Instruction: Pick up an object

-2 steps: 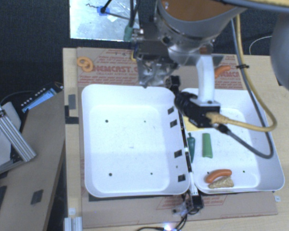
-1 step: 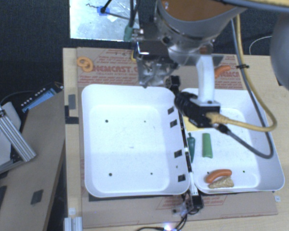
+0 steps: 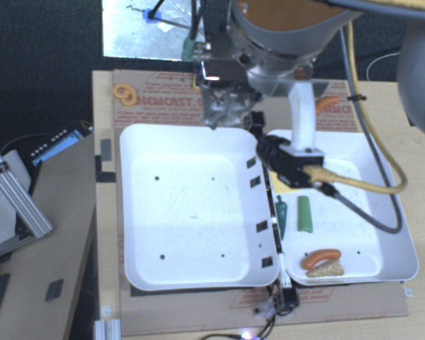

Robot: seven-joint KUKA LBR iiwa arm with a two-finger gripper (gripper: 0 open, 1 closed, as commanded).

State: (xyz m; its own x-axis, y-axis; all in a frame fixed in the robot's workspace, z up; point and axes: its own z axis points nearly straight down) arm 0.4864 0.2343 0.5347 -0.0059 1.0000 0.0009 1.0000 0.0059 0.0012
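Note:
In the right bin (image 3: 382,253), a light green stick (image 3: 305,213) and a darker green piece (image 3: 280,215) lie near the divider. An orange sausage (image 3: 320,258) rests against a beige bun piece (image 3: 327,268) at the front. A yellow item (image 3: 289,180) is partly hidden under the black cable fitting. My gripper (image 3: 225,110) hangs over the far rim of the left bin (image 3: 149,261), near its right corner, with nothing seen in it. The wrist above hides much of it.
A yellow hose and a grey cable (image 3: 361,190) loop over the right bin. An orange ring (image 3: 125,93) and an orange piece (image 3: 328,103) lie on the cardboard behind the bins. A metal rail (image 3: 14,197) stands at the left.

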